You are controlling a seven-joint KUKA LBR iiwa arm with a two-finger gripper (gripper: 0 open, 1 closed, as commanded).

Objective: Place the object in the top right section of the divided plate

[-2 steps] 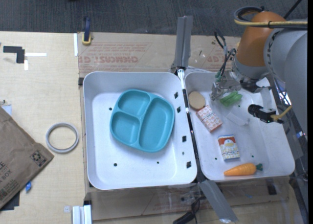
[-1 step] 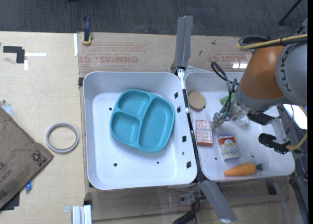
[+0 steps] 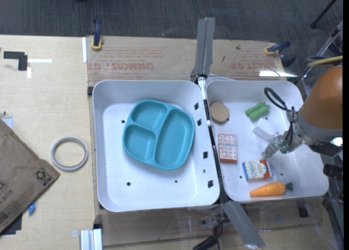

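I can't tell my gripper's (image 3: 271, 150) state above the small carton (image 3: 256, 170); crowding by the carrot (image 3: 268, 190) risks a missed grab.

Arm (image 3: 322, 107) cut by right edge; end effector (image 3: 271, 151) fingers too small to read

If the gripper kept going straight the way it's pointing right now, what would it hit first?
The gripper points down and toward the view's left. Straight on, it would probably meet the small carton just below its tip, or the right bin's floor beside it; depth is hard to judge from this slanted view.
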